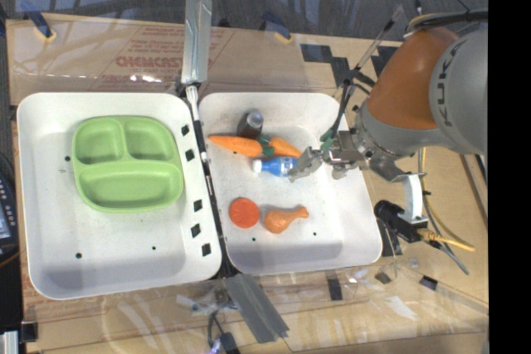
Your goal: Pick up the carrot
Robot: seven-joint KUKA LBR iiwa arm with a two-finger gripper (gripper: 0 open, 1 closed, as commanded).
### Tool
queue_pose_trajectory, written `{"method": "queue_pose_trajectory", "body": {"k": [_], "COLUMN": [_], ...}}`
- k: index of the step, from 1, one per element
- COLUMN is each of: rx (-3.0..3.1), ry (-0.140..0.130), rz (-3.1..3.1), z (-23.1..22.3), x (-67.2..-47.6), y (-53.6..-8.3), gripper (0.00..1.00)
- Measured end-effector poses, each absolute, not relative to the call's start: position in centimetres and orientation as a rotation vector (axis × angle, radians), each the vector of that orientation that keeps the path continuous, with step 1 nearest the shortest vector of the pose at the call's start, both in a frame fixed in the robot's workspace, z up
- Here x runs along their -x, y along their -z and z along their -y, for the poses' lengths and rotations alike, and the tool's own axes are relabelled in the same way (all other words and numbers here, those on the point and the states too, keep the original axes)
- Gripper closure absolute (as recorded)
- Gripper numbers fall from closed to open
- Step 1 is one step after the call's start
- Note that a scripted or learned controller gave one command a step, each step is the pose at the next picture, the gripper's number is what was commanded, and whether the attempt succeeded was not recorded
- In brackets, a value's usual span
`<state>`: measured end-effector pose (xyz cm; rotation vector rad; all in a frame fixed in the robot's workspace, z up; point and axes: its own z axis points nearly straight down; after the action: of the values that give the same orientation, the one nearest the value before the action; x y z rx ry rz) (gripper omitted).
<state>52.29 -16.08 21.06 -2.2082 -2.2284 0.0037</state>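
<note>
Beside the gripper [319, 160], state unclear, lie 2 carrots [235, 145], 1 bottle [274, 167].

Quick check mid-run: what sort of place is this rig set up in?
Most likely a robotics lab bench, not a kitchen. The two white bins sit on taped-down cardboard, the food is toy-like, such as the carrot, and loose cables trail beside the grey-and-orange arm.

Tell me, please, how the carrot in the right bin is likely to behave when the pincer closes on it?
The carrot looks like a moulded toy, so it is probably stiff and light. Its long tapered body lies flat, so it may roll or pivot if pushed from the side. Its green end touches the second orange piece, and the blue-and-white item lies close below, so both could shift.
</note>
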Motion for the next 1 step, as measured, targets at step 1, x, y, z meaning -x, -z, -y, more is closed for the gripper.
{"method": "queue_pose_trajectory", "body": {"k": [1], "rx": [2.198], "ry": [-0.003], "rz": [2.24], "z": [16.77], "x": [-62.56], "y": [-18.19], "gripper": [0.0]}}
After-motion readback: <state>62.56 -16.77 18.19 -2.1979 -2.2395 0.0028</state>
